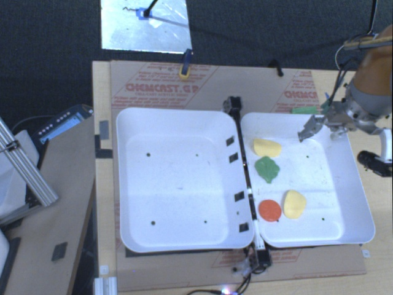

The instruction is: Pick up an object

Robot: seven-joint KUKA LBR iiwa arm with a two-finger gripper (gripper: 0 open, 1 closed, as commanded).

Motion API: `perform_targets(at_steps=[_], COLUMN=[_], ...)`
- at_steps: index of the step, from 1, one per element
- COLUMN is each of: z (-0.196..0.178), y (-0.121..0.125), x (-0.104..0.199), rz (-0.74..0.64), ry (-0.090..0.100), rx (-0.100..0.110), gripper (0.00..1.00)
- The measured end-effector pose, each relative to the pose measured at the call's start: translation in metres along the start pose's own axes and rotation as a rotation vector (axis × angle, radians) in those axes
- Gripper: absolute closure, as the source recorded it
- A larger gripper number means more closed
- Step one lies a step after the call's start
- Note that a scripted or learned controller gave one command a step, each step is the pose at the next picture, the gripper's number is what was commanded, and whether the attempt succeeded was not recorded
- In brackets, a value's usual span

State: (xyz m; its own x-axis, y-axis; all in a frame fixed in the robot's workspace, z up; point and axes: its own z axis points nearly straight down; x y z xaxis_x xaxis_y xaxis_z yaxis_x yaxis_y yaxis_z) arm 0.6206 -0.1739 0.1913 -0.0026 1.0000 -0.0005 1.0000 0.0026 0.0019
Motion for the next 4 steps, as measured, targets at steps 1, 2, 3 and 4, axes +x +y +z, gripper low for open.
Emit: perform_targets(at_steps=[1, 2, 3, 4], z=[0.091, 0.108, 0.096, 0.001], y=[-0.083, -0.131, -0.127, -0.063], x=[0.023, 0.049, 0.047, 0.182], rz=[0.002, 0.002, 0.001, -0.017], ry=[0.005, 0.003, 0.0, 0.006], rx=[0.014, 0.007, -0.001, -0.014], gripper=[0.0, 0.0, 1.0, 1.0])
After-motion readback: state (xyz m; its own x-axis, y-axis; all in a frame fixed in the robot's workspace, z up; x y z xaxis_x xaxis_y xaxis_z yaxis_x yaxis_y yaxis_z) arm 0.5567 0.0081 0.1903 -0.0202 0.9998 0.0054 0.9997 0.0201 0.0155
